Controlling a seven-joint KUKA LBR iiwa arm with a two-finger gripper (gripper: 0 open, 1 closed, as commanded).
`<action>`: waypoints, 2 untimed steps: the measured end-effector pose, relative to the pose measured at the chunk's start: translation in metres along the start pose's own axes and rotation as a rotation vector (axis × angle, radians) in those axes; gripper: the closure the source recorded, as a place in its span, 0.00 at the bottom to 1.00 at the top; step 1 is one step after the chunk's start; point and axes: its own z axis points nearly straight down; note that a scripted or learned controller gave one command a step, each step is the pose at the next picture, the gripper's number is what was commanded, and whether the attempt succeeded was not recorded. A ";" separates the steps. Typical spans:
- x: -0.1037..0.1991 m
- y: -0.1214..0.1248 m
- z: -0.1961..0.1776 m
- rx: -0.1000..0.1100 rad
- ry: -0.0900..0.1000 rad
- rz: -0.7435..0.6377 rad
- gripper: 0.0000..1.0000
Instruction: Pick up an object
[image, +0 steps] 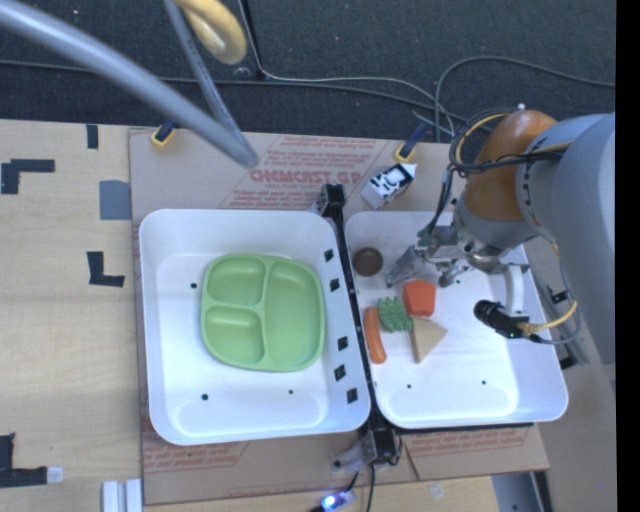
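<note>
The orange block (420, 297) sits in the right bin (470, 400), touching the green piece (394, 314) at its lower left, with the tan wedge (427, 339) just below it. In the camera view, the gripper (418, 262) hangs just above and a shade left of that block, close over it; whether it is released or clenched cannot be told. The block is squat with no clear long axis, so I judge the coming move a short drop down and slightly right
</note>
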 end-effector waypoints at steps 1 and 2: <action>0.001 0.001 -0.013 -0.005 0.000 -0.001 1.00; -0.006 -0.001 -0.059 -0.009 0.000 0.002 1.00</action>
